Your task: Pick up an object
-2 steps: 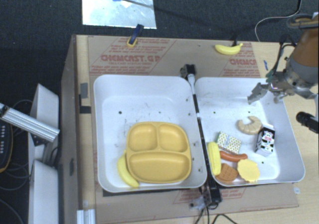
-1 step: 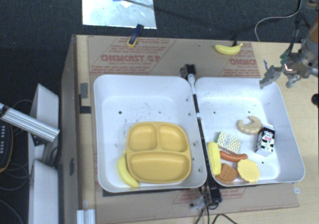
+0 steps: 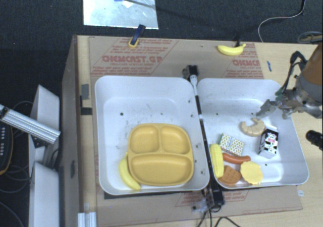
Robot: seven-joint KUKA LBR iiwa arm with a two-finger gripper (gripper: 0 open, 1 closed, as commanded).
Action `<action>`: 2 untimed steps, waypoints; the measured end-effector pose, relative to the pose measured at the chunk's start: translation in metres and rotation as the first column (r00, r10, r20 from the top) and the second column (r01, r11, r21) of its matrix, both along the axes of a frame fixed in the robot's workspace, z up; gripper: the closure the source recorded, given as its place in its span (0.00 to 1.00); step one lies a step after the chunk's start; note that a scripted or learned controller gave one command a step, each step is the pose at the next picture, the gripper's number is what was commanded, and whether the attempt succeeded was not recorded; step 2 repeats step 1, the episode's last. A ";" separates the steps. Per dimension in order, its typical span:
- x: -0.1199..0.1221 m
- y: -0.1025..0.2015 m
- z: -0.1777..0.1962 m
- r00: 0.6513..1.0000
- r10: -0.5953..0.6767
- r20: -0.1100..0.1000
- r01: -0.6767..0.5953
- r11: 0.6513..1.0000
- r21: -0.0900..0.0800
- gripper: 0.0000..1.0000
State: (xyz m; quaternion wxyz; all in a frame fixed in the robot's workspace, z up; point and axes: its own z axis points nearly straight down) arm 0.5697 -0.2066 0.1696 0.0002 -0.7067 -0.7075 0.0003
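the yellow tray (image 3: 160,154) fills the left bin's near end. right of it lie sausage (image 3: 236,159), checkered block (image 3: 232,144), milk carton (image 3: 268,144), then croissant (image 3: 253,128). farther right, the gripper (image 3: 266,108) hangs spread, empty.

arm (image 3: 310,77): cut by right edge for you | gripper (image 3: 266,108): finger gap too small to judge
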 end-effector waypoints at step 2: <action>0.053 0.001 -0.031 1.000 0.002 0.003 -0.002 1.000 0.000 0.00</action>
